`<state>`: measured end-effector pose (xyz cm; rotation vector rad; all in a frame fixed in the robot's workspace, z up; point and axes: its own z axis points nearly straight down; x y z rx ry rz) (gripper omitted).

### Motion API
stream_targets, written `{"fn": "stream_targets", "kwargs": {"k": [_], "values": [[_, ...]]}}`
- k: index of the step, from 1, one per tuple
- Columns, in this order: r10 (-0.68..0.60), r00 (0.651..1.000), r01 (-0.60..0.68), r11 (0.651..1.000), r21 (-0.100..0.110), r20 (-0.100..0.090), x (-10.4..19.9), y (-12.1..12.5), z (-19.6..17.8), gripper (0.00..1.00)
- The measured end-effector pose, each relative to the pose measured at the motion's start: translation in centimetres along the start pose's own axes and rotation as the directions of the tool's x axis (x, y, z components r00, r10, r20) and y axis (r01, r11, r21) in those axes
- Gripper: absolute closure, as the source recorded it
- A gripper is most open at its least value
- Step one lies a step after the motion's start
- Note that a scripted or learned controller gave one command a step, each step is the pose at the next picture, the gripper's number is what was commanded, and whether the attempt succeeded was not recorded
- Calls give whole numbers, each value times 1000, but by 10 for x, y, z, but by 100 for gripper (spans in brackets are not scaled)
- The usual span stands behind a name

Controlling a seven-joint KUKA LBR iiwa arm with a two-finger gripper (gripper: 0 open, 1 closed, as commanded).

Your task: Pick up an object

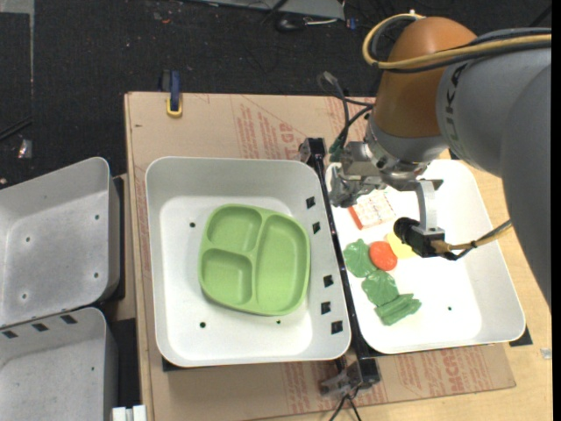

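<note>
The grey KUKA arm with its orange band (pixel 429 55) filled the upper right of the frame, bent down over the right-hand shallow white plastic bin (pixel 491 314). To the left of that, at the centre of the picture, the left-hand shallow white plastic bin (pixel 171 323) carried a pale green plastic plate with three compartments (pixel 256 259), lying flat in its middle.

The two-finger gripper (pixel 372 178) hung at the upper left part of the right bin, near the divide between the bins; whether it was wide, narrow or closed on anything could not be told from this angle, since the wrist hid it.

Just below the gripper lay a small white card with red print (pixel 374 209). Lower in that bin sat a cluster of small toys: green leafy plastic pieces (pixel 379 286), a small round orange-red piece (pixel 382 254) touching them, and a yellow piece (pixel 399 249) just beside it.

The approach seemed to be the step in hand, with nothing visibly lifted. The next move would likely call for a descent onto one candidate, the card or the orange-red piece being nearest, and a firm closing before any lift.
</note>
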<state>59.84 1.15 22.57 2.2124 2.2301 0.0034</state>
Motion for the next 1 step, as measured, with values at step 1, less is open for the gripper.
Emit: {"fn": "stream_targets", "kwargs": {"k": [1], "values": [[0,1000,0,1000,3,0,51,-6,1,100]]}}
